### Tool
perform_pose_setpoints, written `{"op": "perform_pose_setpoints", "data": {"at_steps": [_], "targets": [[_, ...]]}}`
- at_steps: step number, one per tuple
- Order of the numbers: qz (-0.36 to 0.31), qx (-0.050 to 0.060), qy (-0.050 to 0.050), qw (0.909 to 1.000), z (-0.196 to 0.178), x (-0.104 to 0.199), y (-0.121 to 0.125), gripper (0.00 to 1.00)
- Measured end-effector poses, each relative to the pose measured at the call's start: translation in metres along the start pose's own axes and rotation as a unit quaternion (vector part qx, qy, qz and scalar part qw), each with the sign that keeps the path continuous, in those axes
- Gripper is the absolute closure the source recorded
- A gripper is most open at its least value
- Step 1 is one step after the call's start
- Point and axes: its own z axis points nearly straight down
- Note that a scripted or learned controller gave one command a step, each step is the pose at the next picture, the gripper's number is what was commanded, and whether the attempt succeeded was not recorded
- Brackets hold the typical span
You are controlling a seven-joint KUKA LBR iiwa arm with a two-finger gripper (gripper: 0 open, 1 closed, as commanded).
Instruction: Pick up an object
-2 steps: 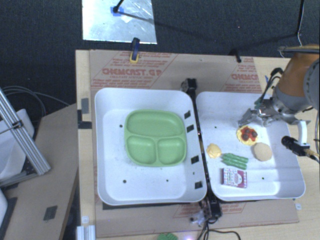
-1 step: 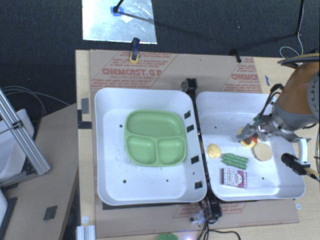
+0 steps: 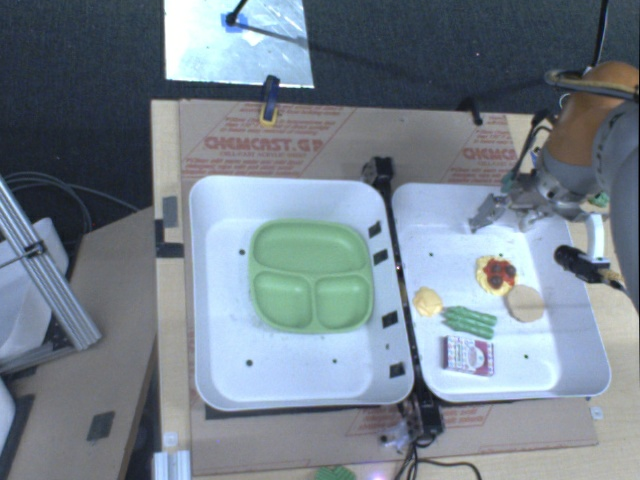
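Two shallow white bins sit side by side on the desk (image 3: pixel 330 133). The left bin (image 3: pixel 215 268) contains a green divided plate (image 3: pixel 308 274) with three compartments, lying flat near the middle of the bin.

The right bin (image 3: pixel 575 353) contains five small objects, all in its lower half. A round piece with yellow and red colours (image 3: pixel 496 274) lies near the centre. Just below and to the right of it is a pale beige round piece (image 3: pixel 525 304), which looks like it touches it or almost touches it. A small yellow lump (image 3: pixel 428 301) lies close to the left wall of this bin. Just beside it, to the right, is a green ridged object (image 3: pixel 469 319) lying on its side. Below the green object is a small red and white packet (image 3: pixel 468 354), lying flat.

The arm (image 3: pixel 590 128) comes in from the right, above the upper right part of the right bin. The end effector (image 3: pixel 492 213) is over the upper part of this bin, well apart from all five objects. Its grey fingers (image 3: pixel 483 216) point to the left, and nothing is between them. How far they are open I cannot tell from this angle.
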Motion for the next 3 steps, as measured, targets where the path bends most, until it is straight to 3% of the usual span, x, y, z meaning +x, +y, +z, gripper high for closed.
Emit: {"op": "perform_pose_setpoints", "data": {"at_steps": [1, 2, 3], "targets": [[0.003, 0.001, 0.0, 1.0, 0.002, -0.001, -0.052, 0.0], [0.005, 0.004, 0.001, 1.0, 0.003, -0.001, -0.149, 0.0], [0.003, -0.002, -0.001, 1.0, -0.009, 0.0, -0.143, 1.0]]}}
